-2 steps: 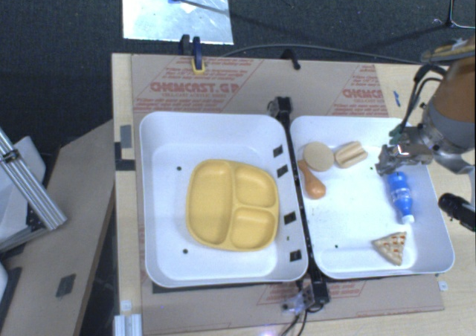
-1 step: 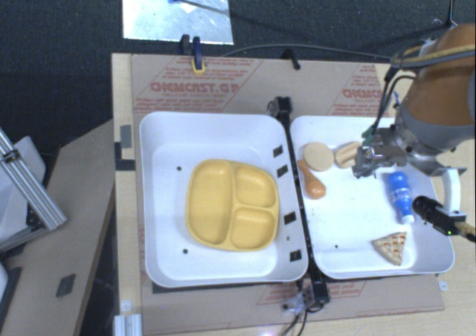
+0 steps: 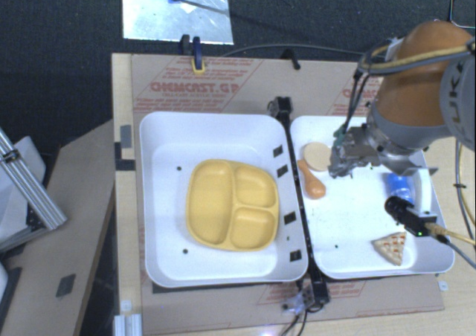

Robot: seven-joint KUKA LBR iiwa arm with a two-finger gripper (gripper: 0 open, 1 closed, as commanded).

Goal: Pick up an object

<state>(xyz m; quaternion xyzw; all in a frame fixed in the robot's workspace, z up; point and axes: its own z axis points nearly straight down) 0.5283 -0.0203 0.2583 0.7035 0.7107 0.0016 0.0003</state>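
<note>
Camera view from above, at a slant, looks down on a bench (image 3: 97, 178) bearing two shallow white bins side by side. One left bin (image 3: 167, 253) holds a single yellow divided plate (image 3: 232, 204) with three compartments, lying flat near the bin's middle. One right bin (image 3: 349, 253) holds the loose things that could be picked up — four can be counted. First, a pale round disc (image 3: 315, 154), cream-coloured and flat, lies near the bin's upper left corner. Second, an orange carrot-like piece (image 3: 311, 180), long with a rounded fat end, lies just below the disc and touches or nearly touches it, close to the divider between the bins. Third, a blue object (image 3: 398, 186) sits near the right wall, partly hidden by the arm's hardware, so its shape is unclear. Fourth, a tan wedge like a pizza slice (image 3: 391, 247), speckled and triangular, lies in the lower right corner. One grey arm (image 3: 424, 67) with an orange band reaches in from the right, and its gripper (image 3: 343, 167) hangs over the upper middle of the right bin, just right of the disc and carrot piece. Whether the claw is open or closed cannot be told — its tips blur together in dark metal, and no object can be seen between them.
</note>
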